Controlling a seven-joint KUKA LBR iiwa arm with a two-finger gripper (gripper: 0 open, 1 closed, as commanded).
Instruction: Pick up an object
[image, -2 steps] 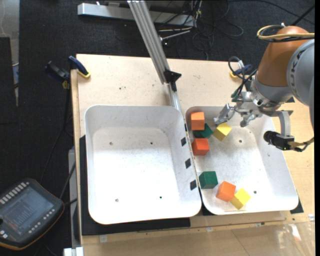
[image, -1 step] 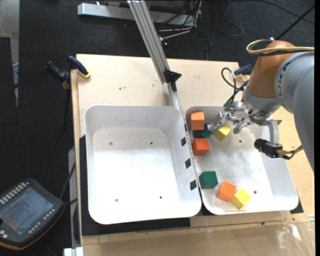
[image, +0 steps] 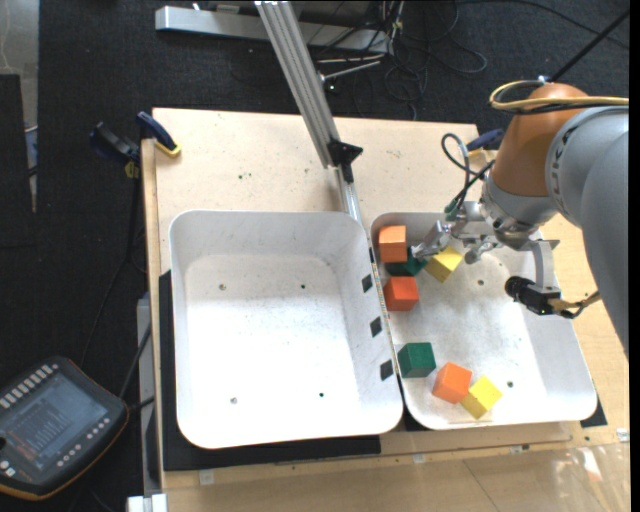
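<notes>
We find a yellow block (image: 445, 264) in the right bin (image: 560, 375), far end, touching the gripper (image: 452, 246); whether its fingers are open, closed, or gripping the block, we cannot tell. Orange block (image: 393, 243) and green block (image: 404, 267) lie just left.

The right bin (image: 560, 370) holds blocks. At its 11 o'clock: an orange block (image: 393, 243), a dark green one (image: 403, 267) under it, a red-orange one (image: 402, 292), and a tilted yellow block (image: 444, 264). Toward 6 o'clock: a green block (image: 416, 359), an orange one (image: 452, 382) touching a yellow one (image: 481, 396).
</notes>
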